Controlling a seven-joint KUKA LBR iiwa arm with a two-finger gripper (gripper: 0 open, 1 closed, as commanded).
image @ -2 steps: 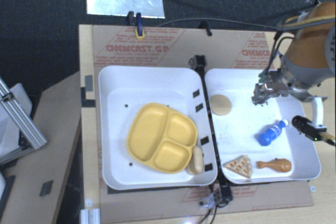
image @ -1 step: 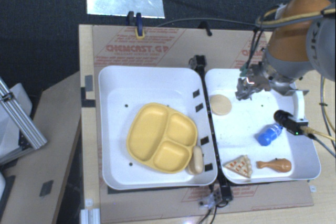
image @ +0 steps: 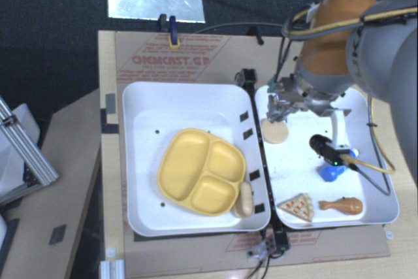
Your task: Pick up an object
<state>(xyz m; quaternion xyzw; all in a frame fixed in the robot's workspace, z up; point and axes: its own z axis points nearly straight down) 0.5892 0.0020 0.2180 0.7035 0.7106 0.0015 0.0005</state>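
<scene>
Hovering low, the gripper (image: 277, 113) sat just above the tan disc (image: 275, 132) in the right bin (image: 385, 202); whether it was open couldn't be told. Nothing visibly lifted; the pick was not yet done.

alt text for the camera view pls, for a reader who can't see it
A grey and orange robot arm's claw hangs above a round cookie in the right white bin, which also holds a pizza slice and drumstick. The left bin holds a yellow divided tray.
</scene>
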